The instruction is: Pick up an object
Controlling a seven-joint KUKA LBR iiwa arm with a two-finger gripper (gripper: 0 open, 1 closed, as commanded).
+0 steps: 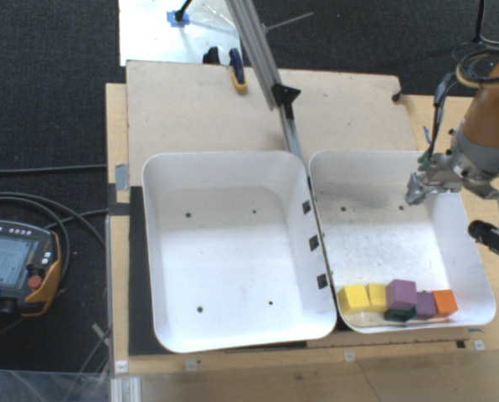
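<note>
In the camera view, the end effector (pixel 417 189) hangs over the far right part of the right bin (pixel 375 233); I cannot tell if it is open or closed. The blocks lie in a row at the near edge of this bin: two yellow blocks (pixel 362 297), a purple block (pixel 403 292), a dark green block (pixel 398 313) and an orange block (pixel 444 301), well apart from the end effector. The left bin (pixel 233 249) stands beside on the worktop (pixel 199 107).

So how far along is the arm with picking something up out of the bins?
Nothing looks picked yet. The blocks, two yellow, purple, dark green and orange, all lie along the near edge of the right bin. The gripper is over that bin's far right side, apart from them. Left to do: move to a block, grasp and lift.
</note>
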